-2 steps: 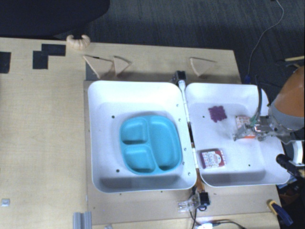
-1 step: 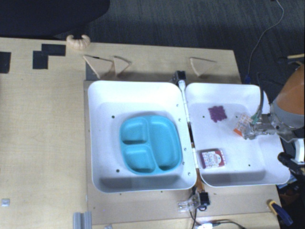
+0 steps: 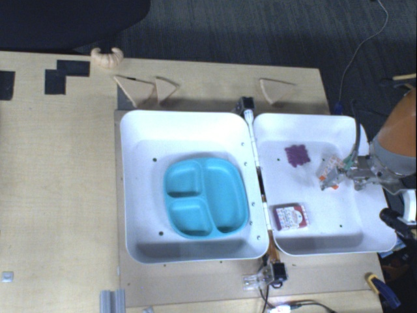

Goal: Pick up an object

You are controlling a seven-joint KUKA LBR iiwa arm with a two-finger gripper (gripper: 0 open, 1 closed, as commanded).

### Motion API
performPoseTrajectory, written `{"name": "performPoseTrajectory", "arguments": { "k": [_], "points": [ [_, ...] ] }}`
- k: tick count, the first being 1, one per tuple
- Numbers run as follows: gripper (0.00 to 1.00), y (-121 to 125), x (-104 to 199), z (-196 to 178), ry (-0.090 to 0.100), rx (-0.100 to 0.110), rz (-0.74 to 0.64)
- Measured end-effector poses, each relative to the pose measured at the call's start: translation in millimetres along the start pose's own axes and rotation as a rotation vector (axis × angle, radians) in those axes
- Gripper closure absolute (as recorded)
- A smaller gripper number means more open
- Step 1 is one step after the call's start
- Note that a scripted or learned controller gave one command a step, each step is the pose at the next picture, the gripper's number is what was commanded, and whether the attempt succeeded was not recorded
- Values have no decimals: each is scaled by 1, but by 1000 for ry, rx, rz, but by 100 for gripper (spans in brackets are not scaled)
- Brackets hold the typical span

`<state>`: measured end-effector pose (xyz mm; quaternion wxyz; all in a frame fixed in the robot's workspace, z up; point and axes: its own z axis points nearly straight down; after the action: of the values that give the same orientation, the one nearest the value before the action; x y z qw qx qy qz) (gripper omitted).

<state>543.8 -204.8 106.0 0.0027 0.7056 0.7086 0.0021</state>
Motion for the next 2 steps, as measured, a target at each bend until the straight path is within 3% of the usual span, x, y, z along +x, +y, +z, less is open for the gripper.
{"name": "performPoseTrajectory", "arguments": {
  "k": [1, 2],
  "points": [
    [100, 2, 1, -11, 0, -4, -2],
    [0, 2, 1, -11, 0, -3, -2]
  ]
}}
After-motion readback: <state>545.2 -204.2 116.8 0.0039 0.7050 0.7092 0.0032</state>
